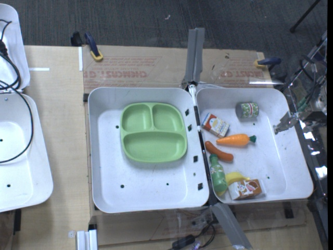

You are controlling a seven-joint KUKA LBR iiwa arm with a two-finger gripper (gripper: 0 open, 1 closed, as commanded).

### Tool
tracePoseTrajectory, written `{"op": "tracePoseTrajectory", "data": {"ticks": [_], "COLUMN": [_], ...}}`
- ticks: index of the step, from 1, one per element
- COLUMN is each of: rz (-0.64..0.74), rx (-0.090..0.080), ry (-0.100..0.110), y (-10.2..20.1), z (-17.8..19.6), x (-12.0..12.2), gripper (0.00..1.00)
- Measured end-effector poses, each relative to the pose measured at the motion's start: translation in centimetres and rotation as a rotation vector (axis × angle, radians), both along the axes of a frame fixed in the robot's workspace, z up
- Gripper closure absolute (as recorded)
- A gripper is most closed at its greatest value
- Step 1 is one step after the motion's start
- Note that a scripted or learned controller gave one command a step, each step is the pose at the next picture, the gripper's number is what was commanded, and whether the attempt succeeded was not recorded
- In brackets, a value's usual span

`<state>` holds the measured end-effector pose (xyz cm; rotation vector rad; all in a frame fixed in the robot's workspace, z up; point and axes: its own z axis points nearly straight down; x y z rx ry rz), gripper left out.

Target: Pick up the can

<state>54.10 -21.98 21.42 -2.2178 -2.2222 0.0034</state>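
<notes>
Can (247, 109), lying on its side near the back of the right bin (291, 189), sits clear of the carrot (237, 140), so the gripper (283, 125), whose state I cannot tell, should descend squarely across its round body.

Plate (153, 133) in left bin (104, 139); can (247, 109) far in right bin (291, 160), carrot (235, 140) nearer, bottle (217, 175) near-left.
</notes>
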Motion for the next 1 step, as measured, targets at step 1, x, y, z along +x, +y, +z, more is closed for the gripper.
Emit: {"op": "tracePoseTrajectory", "data": {"ticks": [1], "rz": [0.117], "rx": [-0.001], "ry": [-0.002], "y": [-0.17], "z": [-5.45], "x": [7.7], "gripper": [0.0]}}
